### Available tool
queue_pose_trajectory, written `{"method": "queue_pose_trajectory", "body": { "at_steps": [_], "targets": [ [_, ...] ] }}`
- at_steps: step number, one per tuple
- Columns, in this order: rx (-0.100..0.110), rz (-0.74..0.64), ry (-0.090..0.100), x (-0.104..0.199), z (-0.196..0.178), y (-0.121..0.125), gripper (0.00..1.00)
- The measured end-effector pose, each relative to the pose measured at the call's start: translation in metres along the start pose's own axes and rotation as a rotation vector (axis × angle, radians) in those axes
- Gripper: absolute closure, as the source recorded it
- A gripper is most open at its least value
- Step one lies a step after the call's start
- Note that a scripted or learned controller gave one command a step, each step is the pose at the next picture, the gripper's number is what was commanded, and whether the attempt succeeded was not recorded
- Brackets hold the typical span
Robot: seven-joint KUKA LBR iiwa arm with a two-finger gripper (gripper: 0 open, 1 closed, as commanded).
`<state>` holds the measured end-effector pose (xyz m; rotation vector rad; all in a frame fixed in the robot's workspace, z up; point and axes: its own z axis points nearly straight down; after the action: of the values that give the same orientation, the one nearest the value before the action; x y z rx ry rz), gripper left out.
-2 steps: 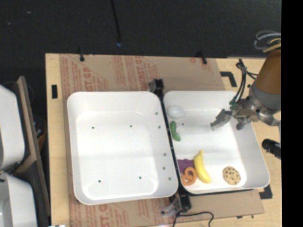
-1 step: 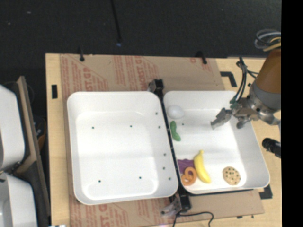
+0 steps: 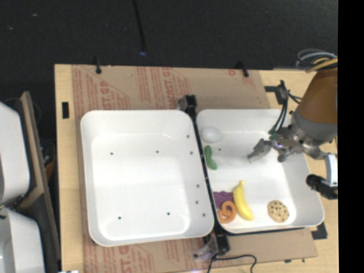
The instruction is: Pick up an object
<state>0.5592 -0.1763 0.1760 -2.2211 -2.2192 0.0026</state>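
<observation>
A pale wooden tabletop [image 3: 71, 169] fills the lower part of the view, seen from above at a slant. Most of its surface is covered by a sheet of brown cardboard [image 3: 142, 90] printed with faded red lettering. Small black clamps [image 3: 187, 102] sit along the sheet's edges, at the far side and the near side. Beyond the tabletop the floor [image 3: 199, 21] is dark, almost black, with faint speckles, and a thin dark cable [image 3: 137, 19] runs across it toward the bench. At the left edge stands a white piece of furniture [image 3: 11, 152] with a wooden frame [image 3: 33, 147] leaning against it. The light is even and soft, without hard shadows.
</observation>
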Motion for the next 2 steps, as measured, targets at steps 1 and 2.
{"method": "queue_pose_trajectory", "body": {
  "at_steps": [1, 2],
  "targets": [
    [0.002, 0.000, 0.001, 0.010, 0.054, -0.001, 0.00],
    [-0.001, 0.000, 0.000, 0.010, 0.076, -0.001, 0.00]
  ]
}}
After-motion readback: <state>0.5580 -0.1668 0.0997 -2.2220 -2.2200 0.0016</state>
